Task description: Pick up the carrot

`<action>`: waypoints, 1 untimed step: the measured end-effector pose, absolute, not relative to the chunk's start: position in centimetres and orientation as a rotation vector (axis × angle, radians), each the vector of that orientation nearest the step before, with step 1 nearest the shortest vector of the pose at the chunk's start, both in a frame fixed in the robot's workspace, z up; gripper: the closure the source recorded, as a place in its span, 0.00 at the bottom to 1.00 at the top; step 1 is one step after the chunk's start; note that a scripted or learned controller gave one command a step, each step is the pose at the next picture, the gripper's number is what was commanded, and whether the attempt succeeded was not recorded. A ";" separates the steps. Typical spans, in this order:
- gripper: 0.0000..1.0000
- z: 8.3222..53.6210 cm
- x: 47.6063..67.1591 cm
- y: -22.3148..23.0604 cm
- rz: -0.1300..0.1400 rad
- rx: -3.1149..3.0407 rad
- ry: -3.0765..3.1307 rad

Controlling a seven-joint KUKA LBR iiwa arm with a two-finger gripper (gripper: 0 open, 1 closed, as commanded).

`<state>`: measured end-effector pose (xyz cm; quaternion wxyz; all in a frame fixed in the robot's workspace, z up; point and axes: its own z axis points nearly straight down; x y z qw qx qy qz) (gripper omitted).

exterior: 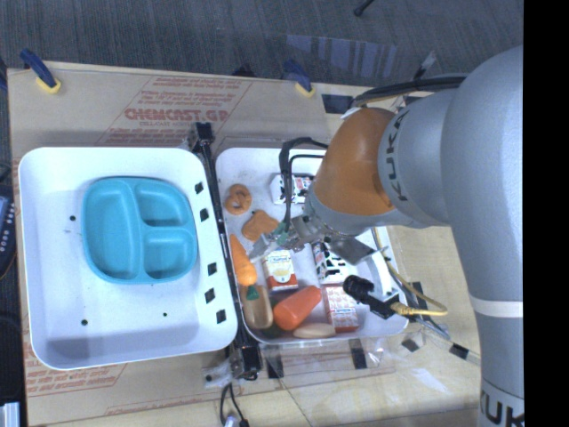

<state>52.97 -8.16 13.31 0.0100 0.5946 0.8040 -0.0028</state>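
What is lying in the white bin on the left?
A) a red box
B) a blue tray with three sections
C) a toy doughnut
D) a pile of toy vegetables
B: the left bin holds a blue divided tray with three compartments, while the toy foods, such as the carrot, lie in the right bin.

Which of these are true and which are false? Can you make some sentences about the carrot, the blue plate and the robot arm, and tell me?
1. The blue tray lies in the left bin. True.
2. The carrot lies on the blue tray. False: it lies in the right bin, near its left wall.
3. The arm reaches over the right bin. True.
4. The left bin holds many food items. False: the food items are in the right bin.
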 end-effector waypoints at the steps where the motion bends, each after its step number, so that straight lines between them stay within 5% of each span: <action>1: 0.00 9.3 56.9 -9.6 -0.006 1.917 2.491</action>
